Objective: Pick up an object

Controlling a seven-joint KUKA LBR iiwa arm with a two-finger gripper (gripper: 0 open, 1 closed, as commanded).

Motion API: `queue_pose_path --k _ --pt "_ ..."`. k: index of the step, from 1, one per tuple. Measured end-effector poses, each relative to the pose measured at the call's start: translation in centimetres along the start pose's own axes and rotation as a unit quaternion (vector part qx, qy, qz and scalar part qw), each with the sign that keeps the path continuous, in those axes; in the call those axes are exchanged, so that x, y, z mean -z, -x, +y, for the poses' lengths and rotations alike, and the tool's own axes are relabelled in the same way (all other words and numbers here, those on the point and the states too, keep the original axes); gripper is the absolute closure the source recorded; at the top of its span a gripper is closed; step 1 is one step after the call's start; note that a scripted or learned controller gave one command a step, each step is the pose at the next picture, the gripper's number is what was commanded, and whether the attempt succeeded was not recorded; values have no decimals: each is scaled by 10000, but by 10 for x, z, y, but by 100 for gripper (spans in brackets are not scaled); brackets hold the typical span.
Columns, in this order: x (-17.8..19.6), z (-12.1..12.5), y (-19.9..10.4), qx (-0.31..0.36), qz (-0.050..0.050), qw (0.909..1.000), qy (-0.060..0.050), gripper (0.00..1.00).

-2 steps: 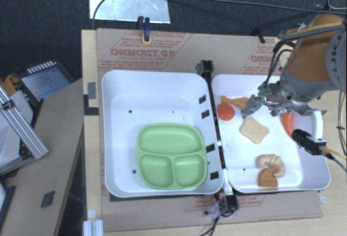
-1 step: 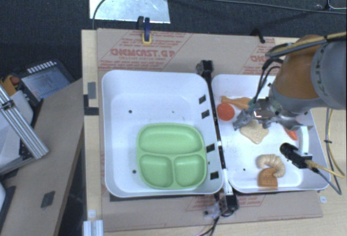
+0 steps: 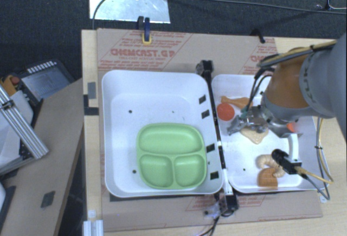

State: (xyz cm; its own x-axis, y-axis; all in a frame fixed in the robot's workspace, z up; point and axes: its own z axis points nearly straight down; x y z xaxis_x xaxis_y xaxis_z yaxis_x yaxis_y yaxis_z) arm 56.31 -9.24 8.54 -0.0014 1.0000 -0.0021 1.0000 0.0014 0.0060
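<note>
Gripper [image 3: 236, 123] hanging low in right bin [image 3: 238, 178], fingers looking slightly apart, gripping nothing, though view too small for certainty. Tan flat piece [image 3: 255, 135] lying just beside fingertips; probably light, stiff, thin, so pinching across edge. Red ball [image 3: 225, 112] sitting near.

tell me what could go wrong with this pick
The gripper sits low in the right bin, among crowded items: a red ball and a tan flat piece. It might nudge the ball away or close on nothing. The black clips along the divider could snag the arm.
</note>
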Motion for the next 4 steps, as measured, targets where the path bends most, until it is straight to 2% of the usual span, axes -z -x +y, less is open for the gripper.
queue_pose_path --k 1,2,3,4 --pt "15 3 2 -2 -14 10000 44 100" --pt "63 12 8 7 4 10000 2 100" --pt "123 17 17 7 0 10000 11 100" --pt "146 18 18 12 7 10000 -9 100"
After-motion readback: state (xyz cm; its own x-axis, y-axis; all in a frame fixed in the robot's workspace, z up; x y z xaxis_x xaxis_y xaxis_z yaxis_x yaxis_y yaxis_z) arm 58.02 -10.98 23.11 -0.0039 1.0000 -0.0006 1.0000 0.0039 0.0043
